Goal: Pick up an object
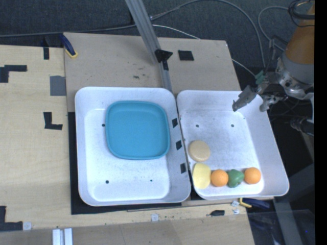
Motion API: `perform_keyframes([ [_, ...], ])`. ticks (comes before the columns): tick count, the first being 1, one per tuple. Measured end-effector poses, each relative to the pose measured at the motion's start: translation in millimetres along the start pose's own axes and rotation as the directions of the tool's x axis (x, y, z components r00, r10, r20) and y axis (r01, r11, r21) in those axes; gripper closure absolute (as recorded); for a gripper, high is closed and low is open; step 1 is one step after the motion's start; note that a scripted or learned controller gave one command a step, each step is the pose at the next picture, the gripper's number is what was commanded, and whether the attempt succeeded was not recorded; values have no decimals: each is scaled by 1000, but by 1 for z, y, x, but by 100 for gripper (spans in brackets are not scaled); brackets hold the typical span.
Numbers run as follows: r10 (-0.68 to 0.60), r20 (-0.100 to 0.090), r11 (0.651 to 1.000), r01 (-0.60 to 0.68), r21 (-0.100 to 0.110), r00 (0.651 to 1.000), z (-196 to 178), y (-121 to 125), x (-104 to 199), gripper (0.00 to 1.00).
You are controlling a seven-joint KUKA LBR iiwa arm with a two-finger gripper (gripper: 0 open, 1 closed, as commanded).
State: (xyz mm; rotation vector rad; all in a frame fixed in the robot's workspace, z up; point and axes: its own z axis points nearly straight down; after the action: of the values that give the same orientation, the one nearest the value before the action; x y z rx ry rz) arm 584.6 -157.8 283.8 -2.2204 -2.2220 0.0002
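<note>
Along the right bin's (265, 137) near edge runs a row of small things: a yellow piece (201, 176), an orange ball (219, 178), a green piece (235, 177) and a second orange ball (252, 175), each touching or just beside the next. A tan round piece (199, 150) lies just behind the yellow one. All of them sit well apart from the gripper (251, 99), which hangs over that bin's far right corner with its two dark fingers spread and nothing between them. The grey arm (299, 60) enters from the right. A blue plate (137, 129) rests in the left bin (87, 152).
</note>
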Motion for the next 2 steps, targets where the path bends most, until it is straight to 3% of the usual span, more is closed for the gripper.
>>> perform_keyframes([
  [2,0,-1,1000,0,5,1000,109,-2,15,0],
])
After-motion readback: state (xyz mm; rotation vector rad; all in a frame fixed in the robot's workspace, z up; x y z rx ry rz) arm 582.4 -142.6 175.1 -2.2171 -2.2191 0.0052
